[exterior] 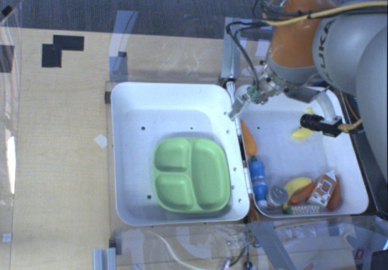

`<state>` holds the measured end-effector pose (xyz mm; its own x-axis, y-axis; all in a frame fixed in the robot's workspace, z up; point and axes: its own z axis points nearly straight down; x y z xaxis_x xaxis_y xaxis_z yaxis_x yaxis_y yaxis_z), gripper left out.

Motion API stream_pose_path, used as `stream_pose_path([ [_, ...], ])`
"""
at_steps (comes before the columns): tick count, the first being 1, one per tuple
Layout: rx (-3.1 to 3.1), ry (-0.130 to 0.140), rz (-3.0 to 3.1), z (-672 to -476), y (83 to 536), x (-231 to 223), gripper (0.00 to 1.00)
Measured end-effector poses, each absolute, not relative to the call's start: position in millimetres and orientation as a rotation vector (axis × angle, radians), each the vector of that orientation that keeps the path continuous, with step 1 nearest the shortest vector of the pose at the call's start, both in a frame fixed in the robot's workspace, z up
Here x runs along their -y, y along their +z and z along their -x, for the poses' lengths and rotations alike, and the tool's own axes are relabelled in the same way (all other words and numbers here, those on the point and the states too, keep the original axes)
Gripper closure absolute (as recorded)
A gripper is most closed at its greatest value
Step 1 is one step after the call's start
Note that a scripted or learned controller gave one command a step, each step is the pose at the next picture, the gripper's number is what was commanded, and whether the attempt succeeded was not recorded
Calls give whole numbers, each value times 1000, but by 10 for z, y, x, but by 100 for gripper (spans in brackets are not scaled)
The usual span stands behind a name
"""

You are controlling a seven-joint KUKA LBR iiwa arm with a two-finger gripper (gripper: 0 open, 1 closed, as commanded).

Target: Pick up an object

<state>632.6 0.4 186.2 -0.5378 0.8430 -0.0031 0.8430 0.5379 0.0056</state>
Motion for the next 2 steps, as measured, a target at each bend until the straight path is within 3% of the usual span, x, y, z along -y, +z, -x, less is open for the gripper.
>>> stream_pose_path([
  [1, -2664, 4, -1655, -6004, 1859, 564, 0],
  [2, -2679, 3, -1628, -5852, 1790, 1422, 0],
])
